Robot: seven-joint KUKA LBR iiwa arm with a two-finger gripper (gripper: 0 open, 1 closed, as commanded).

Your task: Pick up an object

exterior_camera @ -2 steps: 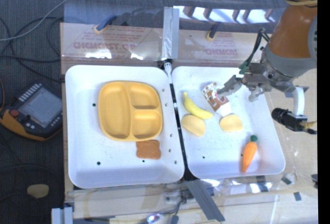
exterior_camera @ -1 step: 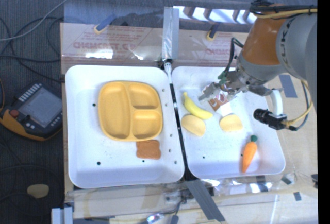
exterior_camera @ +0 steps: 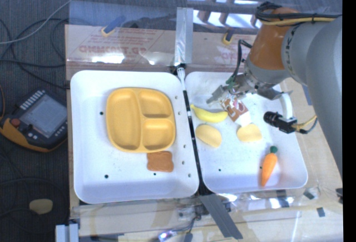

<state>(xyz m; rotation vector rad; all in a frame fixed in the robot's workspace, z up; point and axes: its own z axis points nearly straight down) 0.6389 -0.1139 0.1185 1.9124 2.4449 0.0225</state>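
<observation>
Touching carton (exterior_camera: pixel 236 108): pincer (exterior_camera: pixel 229 92).

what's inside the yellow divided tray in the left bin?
Nothing visible in the three compartments of the yellow tray; all show bare yellow. A brown toast-like piece lies just outside its near edge, on the left bin floor. The floor beneath the tray is covered.

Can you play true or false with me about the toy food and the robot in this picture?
1. The yellow tray sits in the left bin. True.
2. The carrot lies on the yellow tray. False: it lies in the right bin, near its front corner.
3. The banana is in the right bin. True.
4. The toast lies in the right bin. False: it lies in the left bin, just in front of the tray.
5. The gripper hangs over the right bin. True.
</observation>
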